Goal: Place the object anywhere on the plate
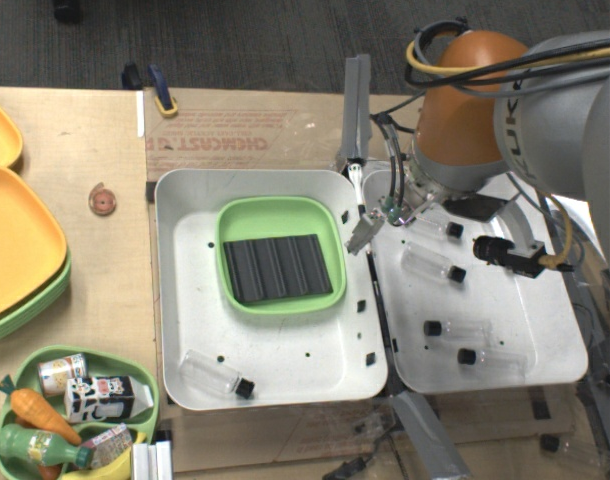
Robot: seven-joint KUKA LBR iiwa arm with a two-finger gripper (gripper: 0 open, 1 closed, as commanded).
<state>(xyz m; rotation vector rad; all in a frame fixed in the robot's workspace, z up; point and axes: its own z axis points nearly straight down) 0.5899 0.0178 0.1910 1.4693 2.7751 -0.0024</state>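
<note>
Vial (432, 265) beside fingers (365, 234) (untouched)

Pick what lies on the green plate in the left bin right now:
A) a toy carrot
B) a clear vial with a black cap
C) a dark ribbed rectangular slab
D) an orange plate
C: a dark ribbed slab lies flat inside the green plate, while a clear vial lies on the left bin floor, outside the plate.

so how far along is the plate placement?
Done: a dark ribbed slab already lies on the green plate in the left bin. In hand: nothing visibly; the arm hangs over the right bin. Left: clear vials lie there; another beside the plate.
</note>
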